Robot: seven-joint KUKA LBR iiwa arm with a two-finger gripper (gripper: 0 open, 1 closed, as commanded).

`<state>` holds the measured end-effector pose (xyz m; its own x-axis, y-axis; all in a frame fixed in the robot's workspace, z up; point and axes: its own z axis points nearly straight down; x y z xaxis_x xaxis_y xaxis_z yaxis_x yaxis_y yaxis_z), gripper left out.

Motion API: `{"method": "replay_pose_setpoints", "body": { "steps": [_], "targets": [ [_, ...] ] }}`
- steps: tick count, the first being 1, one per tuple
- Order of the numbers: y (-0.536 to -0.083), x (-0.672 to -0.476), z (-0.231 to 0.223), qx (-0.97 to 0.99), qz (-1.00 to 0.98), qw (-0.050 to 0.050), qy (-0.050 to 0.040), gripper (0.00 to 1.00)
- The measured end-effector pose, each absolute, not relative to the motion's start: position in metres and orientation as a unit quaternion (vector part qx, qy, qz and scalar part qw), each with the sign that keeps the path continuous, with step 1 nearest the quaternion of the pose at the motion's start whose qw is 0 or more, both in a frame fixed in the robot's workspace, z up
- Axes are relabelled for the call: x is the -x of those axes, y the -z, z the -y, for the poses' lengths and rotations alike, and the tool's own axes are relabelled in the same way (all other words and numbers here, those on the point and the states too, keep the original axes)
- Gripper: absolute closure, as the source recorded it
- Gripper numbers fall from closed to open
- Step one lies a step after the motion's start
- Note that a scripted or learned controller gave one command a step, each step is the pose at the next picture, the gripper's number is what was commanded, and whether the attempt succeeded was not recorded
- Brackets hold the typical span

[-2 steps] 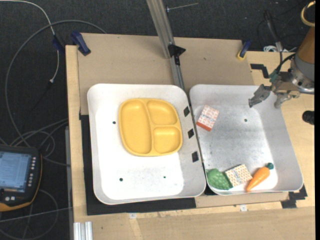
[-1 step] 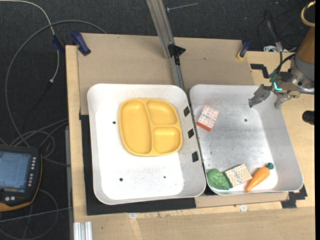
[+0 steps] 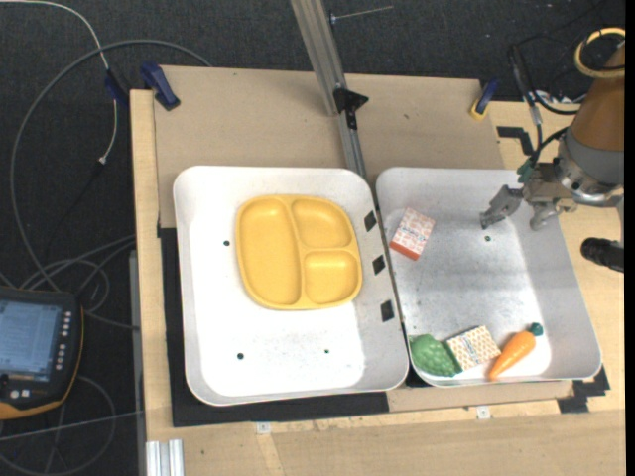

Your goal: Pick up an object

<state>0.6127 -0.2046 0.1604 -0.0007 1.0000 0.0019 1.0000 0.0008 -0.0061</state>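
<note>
The arm comes in from the right, its orange band and upper body cut off by the frame edge, and its gripper (image 3: 523, 206) hangs over the far right part of the right bin (image 3: 556, 296) with its two fingers spread apart and nothing between them. One finger (image 3: 499, 206) points left and down; the other is partly masked by the wrist and harder to trace. The objects lie well apart from it — a small pink-and-white box (image 3: 412, 234) sits tilted near the bin's far left side, while a green toy (image 3: 434, 355), a patterned yellow-and-white block (image 3: 472, 347) and a toy carrot (image 3: 512, 353) cluster along the near wall, the green toy just beside the block. The left bin (image 3: 198, 296) holds a yellow divided plate (image 3: 298, 251) with three compartments. At the left edge a handheld screen (image 3: 35, 350) is cropped.
</note>
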Motion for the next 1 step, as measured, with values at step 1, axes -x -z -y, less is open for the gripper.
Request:
{"method": "replay_pose_setpoints", "body": {
  "steps": [1],
  "targets": [
    [-0.0968,-0.6093,0.2025,0.707,0.707,0.004,-0.002,0.0]
  ]
}}
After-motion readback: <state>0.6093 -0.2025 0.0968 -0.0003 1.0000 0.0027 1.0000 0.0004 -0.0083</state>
